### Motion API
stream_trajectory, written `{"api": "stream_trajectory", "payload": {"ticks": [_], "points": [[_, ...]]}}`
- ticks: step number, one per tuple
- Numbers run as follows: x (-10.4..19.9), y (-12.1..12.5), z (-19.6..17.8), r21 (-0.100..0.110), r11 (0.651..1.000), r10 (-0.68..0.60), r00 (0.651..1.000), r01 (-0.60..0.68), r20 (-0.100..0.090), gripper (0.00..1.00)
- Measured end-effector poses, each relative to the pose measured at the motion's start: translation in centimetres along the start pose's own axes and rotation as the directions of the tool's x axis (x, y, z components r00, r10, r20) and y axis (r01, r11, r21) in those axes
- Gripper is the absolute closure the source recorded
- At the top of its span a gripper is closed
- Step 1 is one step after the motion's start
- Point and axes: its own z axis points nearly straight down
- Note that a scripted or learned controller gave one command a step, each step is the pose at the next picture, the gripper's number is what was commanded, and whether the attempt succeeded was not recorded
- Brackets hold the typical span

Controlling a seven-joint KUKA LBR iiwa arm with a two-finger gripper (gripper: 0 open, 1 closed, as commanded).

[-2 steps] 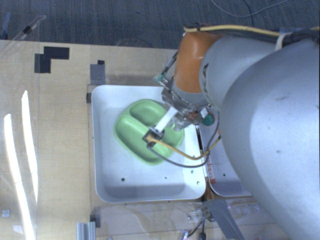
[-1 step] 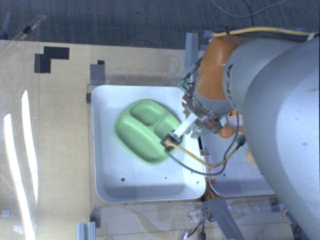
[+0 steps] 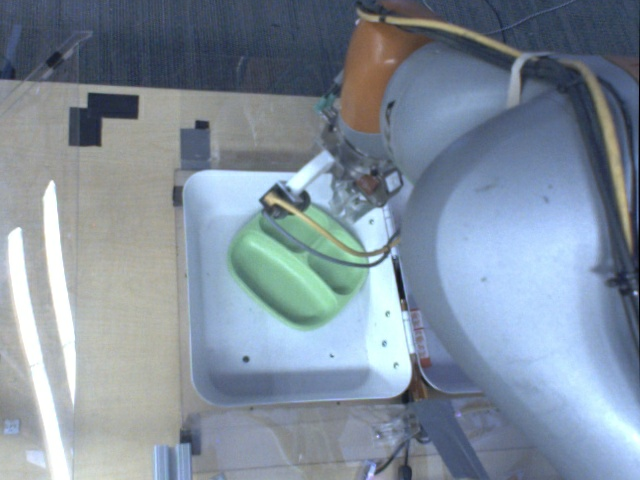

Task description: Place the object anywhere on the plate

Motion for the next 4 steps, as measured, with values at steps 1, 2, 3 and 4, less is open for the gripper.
{"api": "stream_trajectory", "payload": {"ticks": [1,2,3,4], "points": [[0.0,0.0,0.0,0.000,1.000,-0.001,1.000,0.001,-0.001,0.00],[0.2,2.8,6.3,0.000,0.976,-0.218,0.976,0.218,-0.002,0.00],[1.4,2.7,6.9,-0.009,0.934,-0.358,0.934,0.358,-0.008,0.00],[2.4,1.1,-4.4,-0.004,0.976,-0.216,0.976,0.216,-0.009,0.00]]}}
